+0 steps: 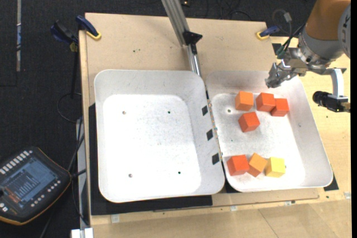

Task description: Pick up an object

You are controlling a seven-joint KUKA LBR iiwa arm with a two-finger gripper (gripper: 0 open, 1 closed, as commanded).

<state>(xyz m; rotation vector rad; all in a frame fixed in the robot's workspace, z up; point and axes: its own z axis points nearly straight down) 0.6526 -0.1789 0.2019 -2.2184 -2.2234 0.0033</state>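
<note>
The hand (274,81) is hanging over the upper edge of the right bin (312,142), just above the upper cluster of blocks (262,104); whether its fingers are spread or pressed together, I cannot tell. Three more blocks (256,165) are sitting near that bin's lower rim. The left bin (106,120) is offering open room. The arm (329,14) is being cut off at the frame's right.
</note>
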